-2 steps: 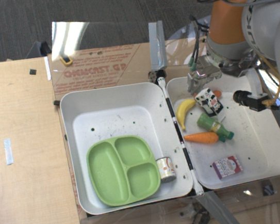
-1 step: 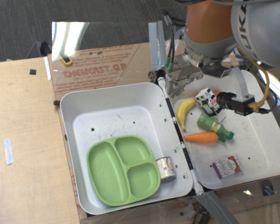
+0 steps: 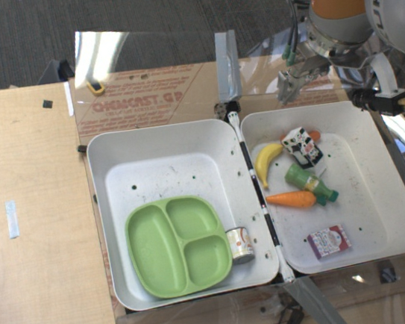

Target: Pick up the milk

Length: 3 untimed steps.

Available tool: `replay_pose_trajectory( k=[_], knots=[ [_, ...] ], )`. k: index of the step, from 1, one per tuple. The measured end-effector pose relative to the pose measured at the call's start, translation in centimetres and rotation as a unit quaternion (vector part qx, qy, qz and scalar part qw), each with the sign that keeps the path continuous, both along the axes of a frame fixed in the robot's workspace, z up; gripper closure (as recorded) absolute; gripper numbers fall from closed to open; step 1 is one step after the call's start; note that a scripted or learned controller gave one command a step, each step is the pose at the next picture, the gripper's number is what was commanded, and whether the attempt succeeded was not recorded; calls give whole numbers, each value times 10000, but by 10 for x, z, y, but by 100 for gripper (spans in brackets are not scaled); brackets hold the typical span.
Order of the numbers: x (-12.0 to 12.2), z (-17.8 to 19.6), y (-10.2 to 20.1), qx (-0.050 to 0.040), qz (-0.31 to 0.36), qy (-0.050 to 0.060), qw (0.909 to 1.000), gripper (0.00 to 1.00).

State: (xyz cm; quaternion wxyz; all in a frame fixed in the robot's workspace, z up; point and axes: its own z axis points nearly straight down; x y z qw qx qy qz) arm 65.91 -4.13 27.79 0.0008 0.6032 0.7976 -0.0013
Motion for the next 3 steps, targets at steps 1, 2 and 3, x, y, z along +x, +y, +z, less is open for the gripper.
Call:
replay_pose_trajectory(
  k=[1, 2, 3],
  knots=[
    [-110, 8, -49, 8, 129, 11, 9999, 100],
    [-90, -9, 30, 10, 374, 14, 9993, 100],
    [-182, -41, -43, 12, 577, 16, 9983, 100]
  ],
)
